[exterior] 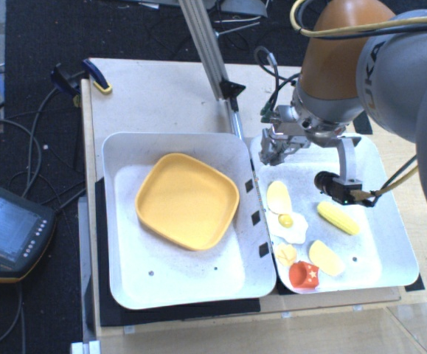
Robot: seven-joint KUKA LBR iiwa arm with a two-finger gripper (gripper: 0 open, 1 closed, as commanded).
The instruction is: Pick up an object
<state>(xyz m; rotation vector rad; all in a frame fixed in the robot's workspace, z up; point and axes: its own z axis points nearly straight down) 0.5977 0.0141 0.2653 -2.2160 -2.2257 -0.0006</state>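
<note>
The right bin (390, 220) holds several toy foods: a pale yellow oval piece (278, 196), a fried egg (293, 226), a yellow corn-like piece (338, 217), a yellow wedge (325, 257), a small yellow bit (285, 254) and a red piece (304, 274). My gripper (276, 152) hangs over the far left corner of this bin, above and just beyond the pale oval piece. Nothing shows in its grasp.
A yellow square plate (188, 200) lies in the left bin (125, 271). A slanted metal rail (209, 46) runs down to the divider between the bins. A black cylinder on a bracket (338, 188) hangs from the arm over the right bin.
</note>
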